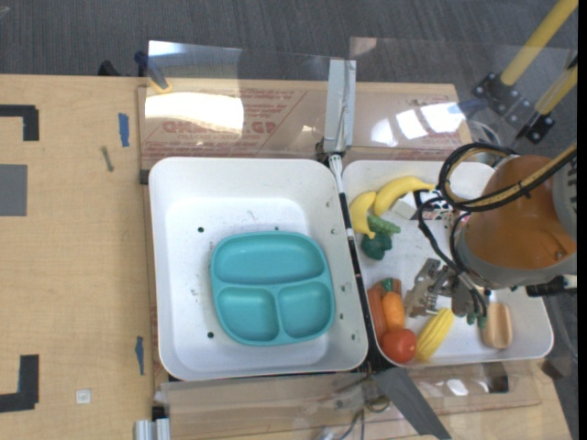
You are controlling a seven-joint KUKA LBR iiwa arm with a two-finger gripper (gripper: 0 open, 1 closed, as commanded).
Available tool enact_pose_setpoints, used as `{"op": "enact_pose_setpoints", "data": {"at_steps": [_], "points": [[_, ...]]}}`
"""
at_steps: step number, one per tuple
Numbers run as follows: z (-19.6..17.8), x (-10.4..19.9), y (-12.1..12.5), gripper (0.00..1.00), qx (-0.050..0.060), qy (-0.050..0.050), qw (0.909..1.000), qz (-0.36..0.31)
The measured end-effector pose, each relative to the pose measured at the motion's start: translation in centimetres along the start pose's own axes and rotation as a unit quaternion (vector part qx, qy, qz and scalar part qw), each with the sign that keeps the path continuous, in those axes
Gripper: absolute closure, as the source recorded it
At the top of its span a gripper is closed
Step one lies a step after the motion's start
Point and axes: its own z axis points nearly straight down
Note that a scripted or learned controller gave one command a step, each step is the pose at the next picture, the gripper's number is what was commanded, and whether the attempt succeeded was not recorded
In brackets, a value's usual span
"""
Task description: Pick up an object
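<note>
The right bin (532, 348) holds several toy foods. A yellow banana (396, 193) and a green vegetable (377, 236) lie at its far left. An orange carrot (393, 309), a red tomato (398, 344), a yellow corn cob (435, 331) and a tan bun (496, 324) lie along its near side. My gripper (427, 290) hangs low over this bin, just above the corn and right of the carrot. Nothing shows as held in it. The orange wrist band (514, 223) covers the bin's middle right.
The left bin (183, 181) carries a teal divided plate (271, 285). A metal divider (339, 108) and clear plastic sheets stand behind the bins. Black cables (459, 168) loop off the wrist. Yellow struts (541, 30) cross the top right.
</note>
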Motion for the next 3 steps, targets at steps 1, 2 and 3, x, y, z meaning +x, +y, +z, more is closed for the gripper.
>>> {"op": "enact_pose_setpoints", "data": {"at_steps": [1, 2, 3], "points": [[1.1, 0.3, -0.4, 1.0, -0.003, 0.007, 0.9909, -0.135], [1.2, -1.3, 0.3, 1.0, 0.0, 0.013, 0.9991, -0.041], [1.3, -1.5, 0.4, 0.0, -0.001, 0.009, 0.9991, -0.041]]}}
